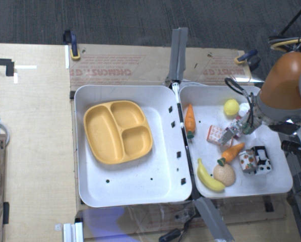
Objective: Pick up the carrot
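Note:
Two carrots lie in the right bin [276, 185]. A long orange one [189, 118] rests along the bin's left wall with its green top toward the front. A shorter carrot [233, 152] lies near the middle, its green end pointing front-left toward a round tan fruit [224, 174]. My gripper [233, 132] reaches in from the right and hangs just behind the shorter carrot, between it and a red-and-white packet [215, 134]. Nothing visible is held in it.
A yellow lemon [231, 107] lies behind the gripper. A banana [208, 176] lies at the front and a small black, white and red carton [254, 160] at the right. The left bin [89, 185] holds a yellow divided plate [118, 131].

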{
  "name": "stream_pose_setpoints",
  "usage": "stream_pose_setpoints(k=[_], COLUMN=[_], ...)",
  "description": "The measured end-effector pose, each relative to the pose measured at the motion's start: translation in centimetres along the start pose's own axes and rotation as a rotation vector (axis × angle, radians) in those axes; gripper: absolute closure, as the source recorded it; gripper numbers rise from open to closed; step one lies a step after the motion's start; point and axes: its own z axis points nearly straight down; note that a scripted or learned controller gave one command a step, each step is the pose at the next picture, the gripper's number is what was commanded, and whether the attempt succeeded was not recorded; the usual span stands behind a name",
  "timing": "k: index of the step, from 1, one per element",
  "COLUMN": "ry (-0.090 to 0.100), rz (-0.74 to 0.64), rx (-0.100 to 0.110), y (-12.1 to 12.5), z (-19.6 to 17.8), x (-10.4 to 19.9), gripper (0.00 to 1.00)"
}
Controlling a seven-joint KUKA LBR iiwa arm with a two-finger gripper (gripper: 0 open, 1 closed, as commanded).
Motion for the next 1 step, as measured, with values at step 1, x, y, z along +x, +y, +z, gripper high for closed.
stream_pose_setpoints(k=[1], ry=[-0.004], rz=[-0.120], rx=[-0.001], y=[-3.88], z=[0.01], x=[6.22], gripper=[0.00])
